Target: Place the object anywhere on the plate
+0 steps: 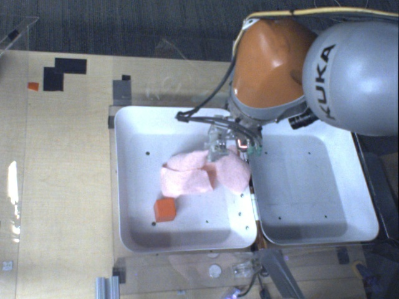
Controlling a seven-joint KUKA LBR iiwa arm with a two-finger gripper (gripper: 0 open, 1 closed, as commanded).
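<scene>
Grasp step, I'd say: your end effector [219, 147] sits low over the pink cloth [202, 173] in the left bin [134, 167]; its state I can't tell. Orange block [165, 210] lies just beside the cloth. Next you need a confirmed pinch, then a lift.

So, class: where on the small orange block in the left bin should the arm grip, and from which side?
Probably from straight above, closing across two opposite flat sides of the orange block. It sits flat on the left bin floor, bare floor on three sides; the pink cloth lies close at its upper right, so keep the fingers off that corner.
</scene>
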